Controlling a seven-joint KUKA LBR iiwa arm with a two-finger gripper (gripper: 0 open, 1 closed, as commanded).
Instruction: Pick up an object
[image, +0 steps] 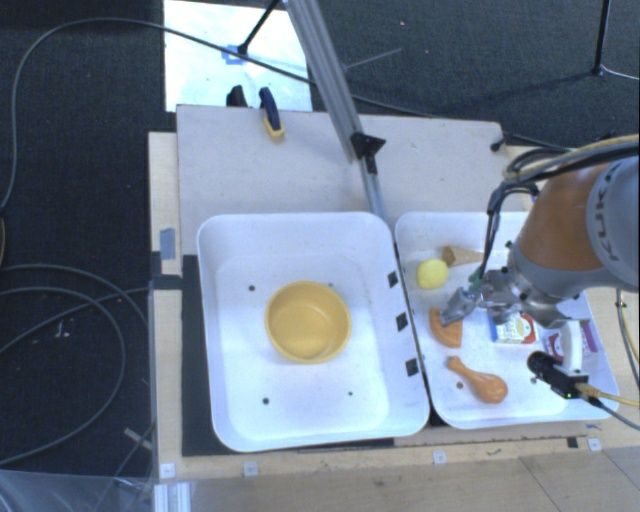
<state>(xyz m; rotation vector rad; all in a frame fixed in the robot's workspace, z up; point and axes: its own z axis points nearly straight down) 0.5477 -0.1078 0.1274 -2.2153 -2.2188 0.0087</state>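
While over right bin: jaws (462, 305) low above the orange piece (446, 328)
Jaws: seemingly open, blurred
Risk: piece slips sideways toward the ball (432, 273) if they close off-centre

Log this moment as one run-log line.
arm: over right white bin | gripper: above orange carrot-like piece | lifted: nothing seen | left bin: yellow plastic bowl
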